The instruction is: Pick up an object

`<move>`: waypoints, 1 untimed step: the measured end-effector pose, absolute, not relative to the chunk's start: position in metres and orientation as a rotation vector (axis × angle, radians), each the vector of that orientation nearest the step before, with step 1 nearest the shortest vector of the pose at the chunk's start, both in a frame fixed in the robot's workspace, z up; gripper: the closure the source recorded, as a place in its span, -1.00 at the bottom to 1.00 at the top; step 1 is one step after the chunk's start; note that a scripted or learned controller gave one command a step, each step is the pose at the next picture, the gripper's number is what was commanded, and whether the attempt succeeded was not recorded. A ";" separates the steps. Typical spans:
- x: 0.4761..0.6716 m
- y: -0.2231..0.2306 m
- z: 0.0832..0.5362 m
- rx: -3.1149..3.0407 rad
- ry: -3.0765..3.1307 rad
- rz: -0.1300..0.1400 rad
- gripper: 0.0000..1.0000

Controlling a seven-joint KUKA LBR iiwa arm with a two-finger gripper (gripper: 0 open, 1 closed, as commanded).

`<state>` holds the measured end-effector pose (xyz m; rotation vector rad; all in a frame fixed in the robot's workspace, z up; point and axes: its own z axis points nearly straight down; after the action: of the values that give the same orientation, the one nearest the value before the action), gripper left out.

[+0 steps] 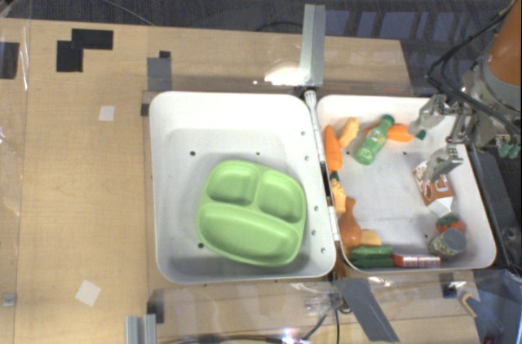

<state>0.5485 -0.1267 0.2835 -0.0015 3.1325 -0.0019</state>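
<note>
The right bin [391, 196] holds several toy foods. A green bottle [371, 145] lies beside an orange carrot [400, 133] near the back. A long orange piece [332, 148] and a yellow piece [349, 130] lie along the left wall. A brown and white packet [434, 189] lies on the right side. My gripper [430, 145] hangs over the right bin's back right part, open, with only bare bin floor between its fingers. One fingertip [423, 125] is just right of the carrot; the other [439, 164] is just above the packet.
The left bin [175, 171] holds a green divided plate [253, 212]. Along the right bin's front lie a brown pear shape [351, 230], a green cucumber [371, 257], a pink bar [420, 259] and a small can [451, 238]. A metal post [312, 45] stands behind the bins.
</note>
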 end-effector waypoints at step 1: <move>0.549 -0.207 0.155 0.154 3.140 0.001 -1.00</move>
<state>0.5488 -0.2070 0.1549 0.1538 3.1403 0.0012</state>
